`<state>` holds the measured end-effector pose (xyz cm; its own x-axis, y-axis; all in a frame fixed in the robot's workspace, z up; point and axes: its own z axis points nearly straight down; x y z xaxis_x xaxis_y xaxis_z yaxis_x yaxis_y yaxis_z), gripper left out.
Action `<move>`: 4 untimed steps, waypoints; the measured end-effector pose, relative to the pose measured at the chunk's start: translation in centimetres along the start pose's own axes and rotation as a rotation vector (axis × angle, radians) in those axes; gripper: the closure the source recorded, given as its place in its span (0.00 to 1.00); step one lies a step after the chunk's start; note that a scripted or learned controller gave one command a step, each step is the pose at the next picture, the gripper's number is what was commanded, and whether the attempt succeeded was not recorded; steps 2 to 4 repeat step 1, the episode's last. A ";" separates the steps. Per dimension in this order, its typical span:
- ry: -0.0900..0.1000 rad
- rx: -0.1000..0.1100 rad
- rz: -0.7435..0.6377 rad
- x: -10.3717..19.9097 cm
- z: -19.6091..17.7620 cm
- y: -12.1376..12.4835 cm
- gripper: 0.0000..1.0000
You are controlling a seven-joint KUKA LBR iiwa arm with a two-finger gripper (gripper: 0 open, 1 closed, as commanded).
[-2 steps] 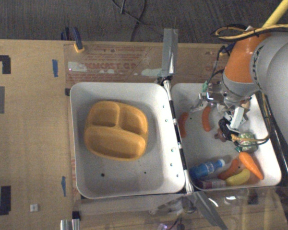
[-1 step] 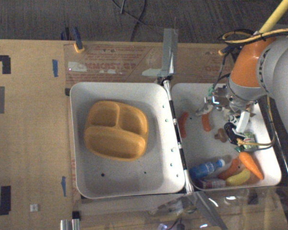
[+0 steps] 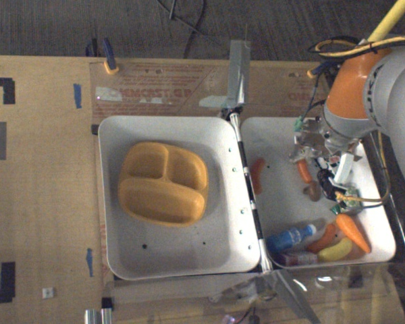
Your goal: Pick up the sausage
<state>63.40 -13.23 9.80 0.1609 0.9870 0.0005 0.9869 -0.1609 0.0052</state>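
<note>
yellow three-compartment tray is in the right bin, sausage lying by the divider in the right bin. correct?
Not quite. The camera view shows the yellow three-compartment plastic tray in the left white bin, not the right one. The reddish-orange sausage does lie by the divider in the right white bin.

Tool over right bin; sausage apparently near divider.

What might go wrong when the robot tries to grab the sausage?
The sausage lies close against the right bin's left wall, so the fingers may bump that wall. The gripper sits over near a small orange piece, away from the sausage, so it might grab that instead.
</note>
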 end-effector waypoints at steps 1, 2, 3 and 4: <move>-0.001 0.003 0.000 7.5 -9.3 2.2 1.00; -0.001 0.003 0.000 7.5 -9.3 2.2 1.00; -0.001 0.003 0.000 7.5 -9.3 2.2 1.00; -0.001 0.003 0.000 7.5 -9.3 2.2 1.00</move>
